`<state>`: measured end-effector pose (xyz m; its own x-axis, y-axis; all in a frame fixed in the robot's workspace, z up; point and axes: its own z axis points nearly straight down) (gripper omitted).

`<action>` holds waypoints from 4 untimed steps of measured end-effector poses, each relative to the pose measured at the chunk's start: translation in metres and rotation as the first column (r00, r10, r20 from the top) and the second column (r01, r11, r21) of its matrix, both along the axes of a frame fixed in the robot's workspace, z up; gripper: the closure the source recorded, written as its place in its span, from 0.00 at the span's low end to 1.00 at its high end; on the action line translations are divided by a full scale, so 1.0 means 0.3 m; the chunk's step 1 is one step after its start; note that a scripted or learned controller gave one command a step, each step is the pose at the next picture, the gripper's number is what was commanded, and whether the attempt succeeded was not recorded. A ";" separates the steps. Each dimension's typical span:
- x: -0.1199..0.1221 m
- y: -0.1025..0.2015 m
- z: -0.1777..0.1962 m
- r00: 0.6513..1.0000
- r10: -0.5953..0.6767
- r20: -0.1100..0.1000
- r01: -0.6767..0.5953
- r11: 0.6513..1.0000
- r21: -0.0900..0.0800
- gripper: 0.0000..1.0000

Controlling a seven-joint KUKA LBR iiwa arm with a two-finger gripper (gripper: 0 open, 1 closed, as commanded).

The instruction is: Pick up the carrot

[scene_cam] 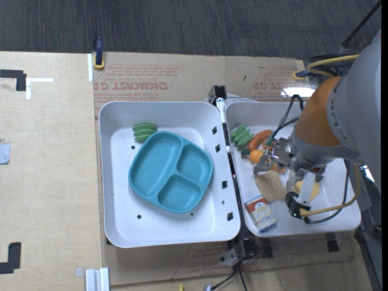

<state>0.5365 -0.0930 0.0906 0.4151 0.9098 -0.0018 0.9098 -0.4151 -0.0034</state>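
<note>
**Carrot lies in the right bin beside the gripper**

The carrot [260,139] lies in the right bin [339,223], at its ten o'clock corner, beside a green vegetable [241,136]. The gripper [271,157] hovers just at the carrot's five o'clock; whether its jaws are apart cannot be told. A blue divided plate [171,171] sits in the left bin [115,223].

Two bins sit side by side on the counter [48,162]. The left bin [115,223] holds a divided plate [171,171] near its middle, with a pea pod [145,131] just behind the plate's left corner. In the right bin [339,220], the carrot [260,139] lies near the back left corner, just right of a leafy vegetable [240,136]. The gripper [271,159] hangs just in front of the carrot. A small carton [261,214] lies further forward.
</note>
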 end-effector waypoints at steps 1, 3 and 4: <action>0.000 -0.002 0.029 1.000 0.004 -0.002 -0.004 1.000 -0.001 1.00; -0.001 -0.005 0.057 1.000 0.009 -0.005 -0.009 1.000 -0.001 1.00; -0.001 -0.005 0.057 1.000 0.008 -0.006 -0.008 1.000 -0.001 0.00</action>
